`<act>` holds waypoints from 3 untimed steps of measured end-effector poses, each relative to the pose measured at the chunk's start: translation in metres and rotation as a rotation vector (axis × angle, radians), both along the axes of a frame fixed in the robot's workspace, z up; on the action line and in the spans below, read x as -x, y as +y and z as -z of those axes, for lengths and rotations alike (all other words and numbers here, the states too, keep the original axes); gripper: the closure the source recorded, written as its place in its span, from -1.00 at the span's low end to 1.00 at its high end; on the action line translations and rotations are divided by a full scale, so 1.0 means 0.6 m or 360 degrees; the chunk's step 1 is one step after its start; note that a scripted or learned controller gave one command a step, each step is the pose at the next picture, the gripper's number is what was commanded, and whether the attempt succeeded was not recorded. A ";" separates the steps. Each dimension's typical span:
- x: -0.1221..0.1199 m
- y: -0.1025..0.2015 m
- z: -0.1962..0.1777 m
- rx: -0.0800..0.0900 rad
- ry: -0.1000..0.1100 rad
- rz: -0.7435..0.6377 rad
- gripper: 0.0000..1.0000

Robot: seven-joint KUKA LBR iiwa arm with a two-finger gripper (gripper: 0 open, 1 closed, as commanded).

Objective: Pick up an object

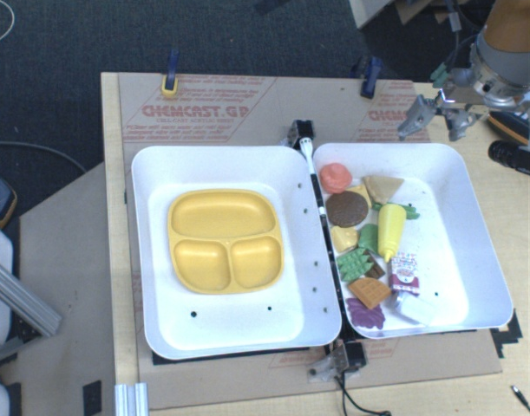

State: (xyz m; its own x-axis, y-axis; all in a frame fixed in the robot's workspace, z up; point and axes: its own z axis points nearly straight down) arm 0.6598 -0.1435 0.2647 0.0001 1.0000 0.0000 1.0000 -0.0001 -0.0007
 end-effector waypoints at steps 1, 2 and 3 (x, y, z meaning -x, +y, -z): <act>0.007 -0.001 0.072 -0.0001 0.0008 0.0000 -1.00; -0.008 -0.004 0.155 -0.0002 0.0008 -0.0002 -1.00; -0.017 0.002 0.232 -0.0002 0.0009 -0.0004 -1.00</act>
